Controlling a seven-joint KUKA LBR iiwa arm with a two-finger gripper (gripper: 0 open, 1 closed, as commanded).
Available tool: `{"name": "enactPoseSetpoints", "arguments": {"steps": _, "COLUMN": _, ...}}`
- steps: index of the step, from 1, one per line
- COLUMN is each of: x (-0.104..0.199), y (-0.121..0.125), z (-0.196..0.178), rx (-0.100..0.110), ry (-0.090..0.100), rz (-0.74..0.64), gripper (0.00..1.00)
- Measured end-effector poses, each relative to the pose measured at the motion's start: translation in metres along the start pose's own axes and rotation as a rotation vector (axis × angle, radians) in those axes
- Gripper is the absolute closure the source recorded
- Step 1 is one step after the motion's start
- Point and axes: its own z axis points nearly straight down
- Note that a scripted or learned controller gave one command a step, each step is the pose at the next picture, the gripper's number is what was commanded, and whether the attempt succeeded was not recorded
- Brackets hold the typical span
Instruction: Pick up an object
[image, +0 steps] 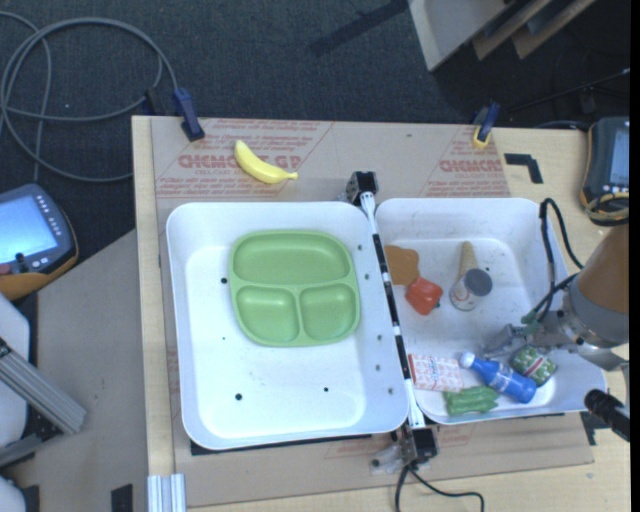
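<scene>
The right bin (440, 215) holds several small things. At its far side lie a tan wedge (402, 264), a red block (424, 296) and a cone-shaped piece with a grey cap (469, 281). Along its near side are a patterned packet (435, 372), a blue bottle (502, 377), a green toy (470, 402) and a green can (534, 365). My gripper (520, 338) is low in the bin's near right part, just above the blue bottle and the green can. It is open, and nothing shows between its fingers.
The left bin (200, 330) bears a green divided plate (295, 287). A yellow banana (263, 165) lies on the bench behind it. The arm (600, 300) crosses the right bin's right wall. A cable (548, 235) hangs over that bin's far right corner.
</scene>
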Motion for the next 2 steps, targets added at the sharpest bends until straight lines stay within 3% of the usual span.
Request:
{"name": "enactPoseSetpoints", "arguments": {"steps": 1, "x": 0.0, "y": 0.001, "z": -0.01, "rx": -0.004, "ry": -0.002, "rz": 0.001, "gripper": 1.0}}
{"name": "enactPoseSetpoints", "arguments": {"steps": 2, "x": 0.06, "y": 0.001, "z": -0.103, "rx": -0.002, "ry": -0.001, "rz": -0.002, "gripper": 1.0}}
